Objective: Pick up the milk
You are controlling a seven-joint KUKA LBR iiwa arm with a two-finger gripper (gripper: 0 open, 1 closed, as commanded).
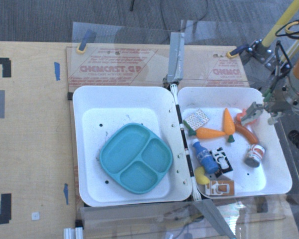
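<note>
Bins: I count 2 white ones side by side on the desk (30,133); left bin (84,103), right bin (279,178).
Left bin: 1 teal divided plate (135,158), 3 compartments, nothing on it.
Milk: I take it to be the black-and-white carton (222,160), lying in the right bin toward the front, touching the blue bottle (204,156) on its left.
Carrots: 2 orange ones (212,132) (228,122), just behind the milk.
Other items, right bin: 1 checkered packet (196,118), 1 yellow piece (202,175), 1 orange-white box (220,187) at the front wall, 1 small can (254,155), 1 long orange-red piece (246,133).
Pincer: (249,114) over the right bin's back right, near the orange-red piece, well apart from the milk; can't tell its fingers' state.
In the way: bottle tight vs the milk's left; carrots close behind.
</note>
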